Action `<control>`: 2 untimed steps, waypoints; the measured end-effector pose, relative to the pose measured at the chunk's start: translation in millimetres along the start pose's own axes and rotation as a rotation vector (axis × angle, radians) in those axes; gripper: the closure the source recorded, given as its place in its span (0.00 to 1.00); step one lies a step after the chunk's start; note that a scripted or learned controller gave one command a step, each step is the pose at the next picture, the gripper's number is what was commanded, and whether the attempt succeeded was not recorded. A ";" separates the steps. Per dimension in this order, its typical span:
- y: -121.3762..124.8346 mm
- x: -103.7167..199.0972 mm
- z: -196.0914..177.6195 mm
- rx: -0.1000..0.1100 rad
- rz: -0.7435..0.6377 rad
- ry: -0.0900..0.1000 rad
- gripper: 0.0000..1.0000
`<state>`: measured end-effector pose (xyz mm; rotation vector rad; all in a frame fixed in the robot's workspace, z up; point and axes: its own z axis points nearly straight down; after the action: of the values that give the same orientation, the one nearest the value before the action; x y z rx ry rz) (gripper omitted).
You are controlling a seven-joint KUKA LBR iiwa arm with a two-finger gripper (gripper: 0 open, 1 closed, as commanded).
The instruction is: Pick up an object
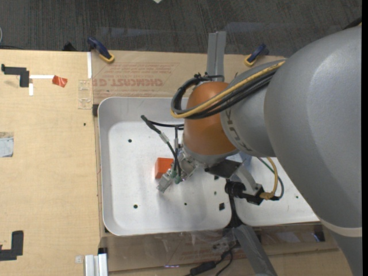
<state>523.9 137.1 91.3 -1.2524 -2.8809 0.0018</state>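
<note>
Block: small, orange, boxy, hard-looking, with flat sides. Lying near the middle of bin. Gripper down low, just beside block, maybe touching it. Open or closed: cannot tell from up here. Best to go slow. Get block square in the grip by two flat sides, squeeze, then lift straight up. Smooth, shiny white bin floor, with low round walls: easy to push block away by mistake.

A grey arm with an orange band over white bins; an orange object.
</note>
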 end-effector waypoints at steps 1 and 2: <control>24.9 -25.4 1.2 0.012 -0.193 0.012 0.00; 23.1 -19.5 -4.8 0.024 -0.196 0.028 1.00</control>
<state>554.1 138.6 96.1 -0.9543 -2.9560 0.0180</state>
